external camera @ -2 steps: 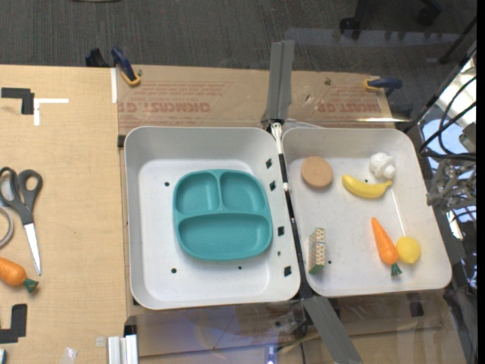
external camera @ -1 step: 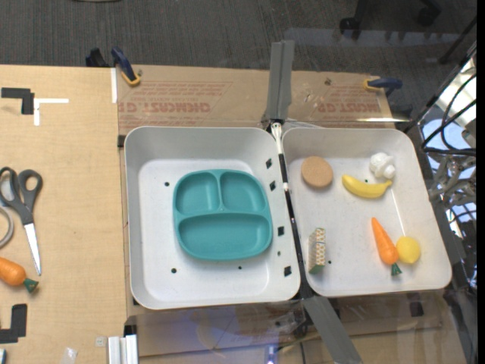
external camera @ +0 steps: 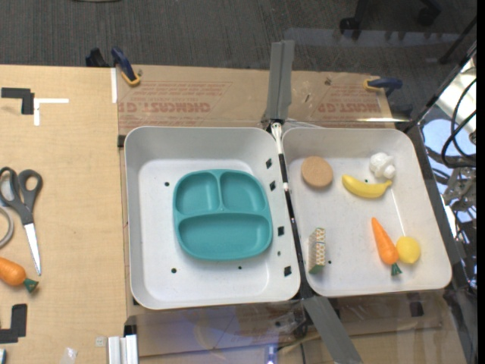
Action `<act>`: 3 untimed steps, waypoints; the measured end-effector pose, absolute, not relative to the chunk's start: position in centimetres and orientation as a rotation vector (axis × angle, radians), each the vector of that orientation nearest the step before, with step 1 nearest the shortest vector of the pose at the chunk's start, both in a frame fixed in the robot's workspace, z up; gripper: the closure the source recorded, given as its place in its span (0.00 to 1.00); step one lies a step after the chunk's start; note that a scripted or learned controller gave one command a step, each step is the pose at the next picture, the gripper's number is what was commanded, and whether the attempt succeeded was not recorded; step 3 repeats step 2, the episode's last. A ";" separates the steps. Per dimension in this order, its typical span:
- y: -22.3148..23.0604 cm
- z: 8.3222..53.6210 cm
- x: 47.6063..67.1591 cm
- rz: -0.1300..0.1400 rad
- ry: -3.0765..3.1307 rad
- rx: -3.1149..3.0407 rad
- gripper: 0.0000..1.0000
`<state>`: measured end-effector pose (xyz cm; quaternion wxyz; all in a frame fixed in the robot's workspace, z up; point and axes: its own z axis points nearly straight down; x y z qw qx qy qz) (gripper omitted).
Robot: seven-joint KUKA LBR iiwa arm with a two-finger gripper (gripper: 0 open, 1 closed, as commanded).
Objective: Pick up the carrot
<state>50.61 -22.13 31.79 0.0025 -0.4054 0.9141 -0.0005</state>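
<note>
Camera view: carrot (external camera: 383, 241) lay lower right of frame in right bin (external camera: 424, 279), tip touching a lemon (external camera: 408, 249), banana (external camera: 366, 186) above. Arm's pincer state: can't tell. Risk, prob.: pincer catches lemon too, or nudges carrot away.

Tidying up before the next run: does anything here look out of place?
Yes: a second carrot lies outside the bins on the wooden bench, near the scissors, at the left edge. The carrot in the right bin lies beside a yellow lemon.
</note>
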 end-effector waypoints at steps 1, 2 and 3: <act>-22.1 26.5 49.8 0.002 2.721 -1.565 1.00; -22.0 27.5 50.0 0.002 2.721 -1.558 1.00; -22.0 27.5 50.0 0.002 2.721 -1.558 1.00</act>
